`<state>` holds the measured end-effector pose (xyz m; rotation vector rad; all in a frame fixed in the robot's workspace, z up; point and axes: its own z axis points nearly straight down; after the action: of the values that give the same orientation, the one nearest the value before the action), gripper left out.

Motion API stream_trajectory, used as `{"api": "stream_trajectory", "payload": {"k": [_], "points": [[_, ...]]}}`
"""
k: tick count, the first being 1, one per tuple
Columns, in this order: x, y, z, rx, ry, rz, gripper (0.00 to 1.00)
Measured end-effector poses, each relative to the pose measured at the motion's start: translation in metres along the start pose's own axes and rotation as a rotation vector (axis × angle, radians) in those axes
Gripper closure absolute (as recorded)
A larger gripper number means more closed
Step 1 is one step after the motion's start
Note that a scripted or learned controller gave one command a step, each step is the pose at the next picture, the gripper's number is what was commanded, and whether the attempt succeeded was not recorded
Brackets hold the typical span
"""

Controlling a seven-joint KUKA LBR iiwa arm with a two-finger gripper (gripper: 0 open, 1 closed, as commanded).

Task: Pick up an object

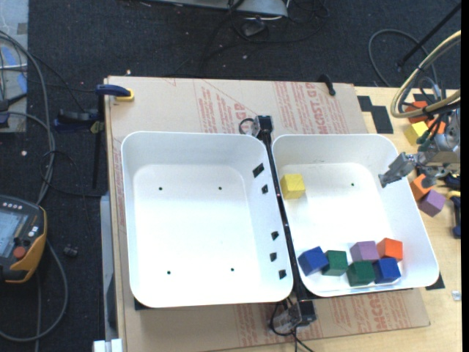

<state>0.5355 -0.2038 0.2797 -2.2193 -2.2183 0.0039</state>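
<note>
A yellow cube [293,185] lies alone near the back left of the right bin [331,149]. Along that bin's front wall sits a cluster of cubes: blue [312,259], green [336,262], purple [364,251], orange [390,248], dark green [360,272] and a second blue one [387,270]. My gripper [397,169] hangs at the right bin's far right rim, well apart from every cube, with the wrist behind it toward the frame's right edge. Nothing is seen in its grasp.
The left bin [192,147] stands beside the right one, with a black divider strip [275,204] between them. Loose purple [432,202], orange [419,185] and yellow [419,130] blocks lie on the bench outside the right bin. Cables loop at the right.
</note>
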Motion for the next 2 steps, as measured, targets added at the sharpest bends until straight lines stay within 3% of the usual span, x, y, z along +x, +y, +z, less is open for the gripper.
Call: {"api": "stream_trajectory", "payload": {"k": [1, 2], "points": [[0.000, 0.001, -0.002, -0.004, -0.001, -0.001, 0.00], [0.002, 0.008, 0.057, 0.001, 0.000, -0.001, 0.00]]}}
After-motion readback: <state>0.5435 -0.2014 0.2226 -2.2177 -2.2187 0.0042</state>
